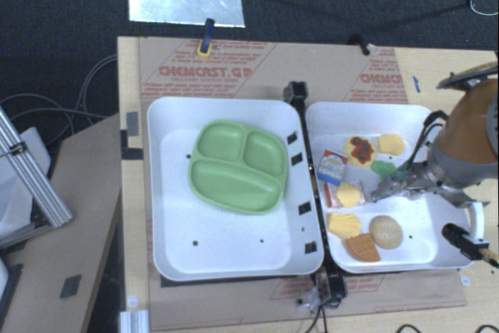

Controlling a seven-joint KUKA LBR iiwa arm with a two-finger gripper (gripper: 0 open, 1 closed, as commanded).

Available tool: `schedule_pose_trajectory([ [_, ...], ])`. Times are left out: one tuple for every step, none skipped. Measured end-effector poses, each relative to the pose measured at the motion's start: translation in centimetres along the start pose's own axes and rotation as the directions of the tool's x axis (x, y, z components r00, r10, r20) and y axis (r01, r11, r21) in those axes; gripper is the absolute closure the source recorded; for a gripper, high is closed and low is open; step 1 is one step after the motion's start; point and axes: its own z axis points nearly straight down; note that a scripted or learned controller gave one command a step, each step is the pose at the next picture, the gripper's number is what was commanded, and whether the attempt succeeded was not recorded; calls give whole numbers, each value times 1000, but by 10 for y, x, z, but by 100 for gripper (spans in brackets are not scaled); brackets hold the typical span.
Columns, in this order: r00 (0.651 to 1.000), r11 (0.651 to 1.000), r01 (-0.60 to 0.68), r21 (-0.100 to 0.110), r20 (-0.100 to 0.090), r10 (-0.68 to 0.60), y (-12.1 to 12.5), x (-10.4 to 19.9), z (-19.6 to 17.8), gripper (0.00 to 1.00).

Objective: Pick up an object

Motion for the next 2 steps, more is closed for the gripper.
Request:
schedule_pose_trajectory([
  [1000,1000,0,-3,1,0,1,0,-12,100],
  [1000,1000,3,-7,3,-3,12,-5,-64,100],
])
